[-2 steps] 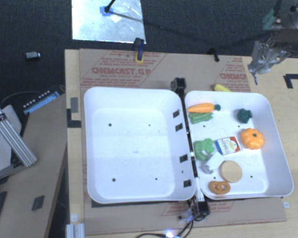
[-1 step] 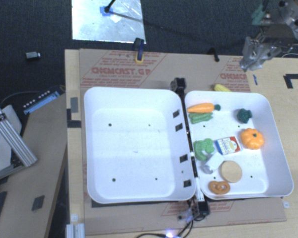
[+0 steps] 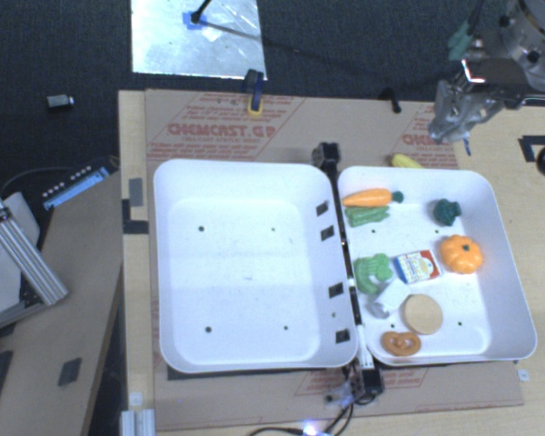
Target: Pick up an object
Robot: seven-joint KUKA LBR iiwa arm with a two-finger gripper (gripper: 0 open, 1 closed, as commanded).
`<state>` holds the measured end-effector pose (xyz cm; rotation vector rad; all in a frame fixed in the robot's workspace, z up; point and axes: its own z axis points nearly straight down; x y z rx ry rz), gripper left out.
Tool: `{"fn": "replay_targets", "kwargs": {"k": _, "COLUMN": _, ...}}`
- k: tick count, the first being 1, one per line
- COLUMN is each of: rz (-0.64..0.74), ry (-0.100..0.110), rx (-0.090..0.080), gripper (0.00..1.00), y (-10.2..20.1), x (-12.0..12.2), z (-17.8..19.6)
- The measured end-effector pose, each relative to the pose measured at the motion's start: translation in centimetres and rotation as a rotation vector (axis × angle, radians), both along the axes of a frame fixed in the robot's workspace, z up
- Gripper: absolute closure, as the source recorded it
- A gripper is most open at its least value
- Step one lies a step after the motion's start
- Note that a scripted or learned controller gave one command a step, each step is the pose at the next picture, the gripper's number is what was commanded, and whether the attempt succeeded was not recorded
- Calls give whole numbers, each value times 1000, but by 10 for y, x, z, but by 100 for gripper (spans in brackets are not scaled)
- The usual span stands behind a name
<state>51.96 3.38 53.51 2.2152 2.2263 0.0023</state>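
Camera view puts my gripper (image 3: 450,125) above the right bin's (image 3: 504,243) far rim, holding nothing; I cannot tell how its jaws stand. Nearest inside that bin lie an orange carrot (image 3: 367,197) with green top, a dark green piece (image 3: 447,211) too small to identify, and a pumpkin (image 3: 460,253).

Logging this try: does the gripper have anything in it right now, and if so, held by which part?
Nothing is held. The gripper hangs above the bench beyond the right bin, with no object between its fingers.
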Motion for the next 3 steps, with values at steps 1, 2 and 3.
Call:
{"fn": "replay_targets", "kwargs": {"k": 1, "rz": 1, "ry": 0, "rx": 0, "gripper": 100, "y": 17, "x": -2, "z": 0}}
{"fn": "replay_targets", "kwargs": {"k": 2, "rz": 0, "ry": 0, "rx": 0, "gripper": 100, "y": 31, "x": -4, "z": 0}}
{"fn": "replay_targets", "kwargs": {"k": 3, "rz": 0, "ry": -1, "rx": 1, "gripper": 100, "y": 49, "x": 1, "z": 0}}
